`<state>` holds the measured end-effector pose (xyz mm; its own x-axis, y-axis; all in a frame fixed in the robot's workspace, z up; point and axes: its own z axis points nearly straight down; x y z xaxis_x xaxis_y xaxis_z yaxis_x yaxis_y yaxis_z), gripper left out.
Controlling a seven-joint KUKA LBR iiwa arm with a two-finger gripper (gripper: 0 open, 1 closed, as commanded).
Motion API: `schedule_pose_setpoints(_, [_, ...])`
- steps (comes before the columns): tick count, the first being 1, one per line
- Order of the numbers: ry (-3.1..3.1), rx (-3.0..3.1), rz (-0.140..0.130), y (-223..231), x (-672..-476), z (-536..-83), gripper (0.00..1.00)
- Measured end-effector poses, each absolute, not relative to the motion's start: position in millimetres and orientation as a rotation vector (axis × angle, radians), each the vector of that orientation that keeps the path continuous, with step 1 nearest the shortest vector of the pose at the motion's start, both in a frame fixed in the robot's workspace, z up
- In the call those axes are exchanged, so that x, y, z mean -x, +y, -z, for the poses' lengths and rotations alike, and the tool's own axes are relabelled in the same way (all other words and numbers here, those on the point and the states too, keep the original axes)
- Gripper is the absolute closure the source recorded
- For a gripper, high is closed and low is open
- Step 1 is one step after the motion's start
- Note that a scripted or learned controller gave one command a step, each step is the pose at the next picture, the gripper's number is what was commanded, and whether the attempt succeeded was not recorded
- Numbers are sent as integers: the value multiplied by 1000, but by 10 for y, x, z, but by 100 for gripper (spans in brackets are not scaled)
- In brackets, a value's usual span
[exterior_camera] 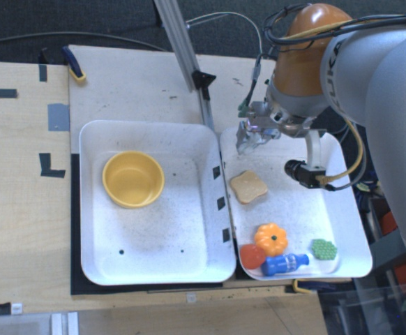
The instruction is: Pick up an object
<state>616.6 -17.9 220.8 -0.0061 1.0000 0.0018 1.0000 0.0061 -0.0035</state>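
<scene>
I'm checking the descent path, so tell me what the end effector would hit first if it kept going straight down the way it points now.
Most likely bare floor of the right bin, near its far left corner. The end effector hangs beyond the bread slice, not over it. Depth from this slanted view is uncertain, so that gap is a judgement.

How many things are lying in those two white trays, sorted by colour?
Yellow: 1, the bowl
Tan: 1, the bread slice
Orange: 1, the pumpkin
Red: 1, the red piece
Blue: 1, the bottle
Green: 1, the green piece
Total: 6
</scene>
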Motion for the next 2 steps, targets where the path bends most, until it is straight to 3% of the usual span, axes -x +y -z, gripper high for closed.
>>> schedule_pose_setpoints(2, [-2227, 2210, -3, 887, -5768, -2080, 100])
